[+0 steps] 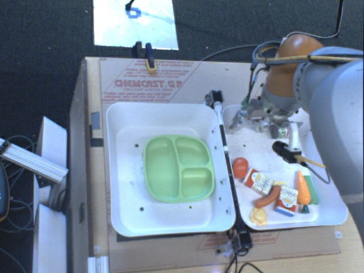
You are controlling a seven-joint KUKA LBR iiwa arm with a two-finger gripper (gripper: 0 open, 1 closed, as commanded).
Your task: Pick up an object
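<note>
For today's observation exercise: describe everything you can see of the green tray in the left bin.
The green tray is a pale green, plastic-looking plate with rounded corners and three compartments, two small ones and one larger. It lies flat, right way up, slightly turned, near the middle of the left bin. Nothing lies in it; only the bin floor touches it.

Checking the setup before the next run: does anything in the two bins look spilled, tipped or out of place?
Nothing stands out. The green divided plate lies flat in the left bin. The toy foods, among them a carrot, a sausage and a red tomato, lie loosely within the right bin.
</note>
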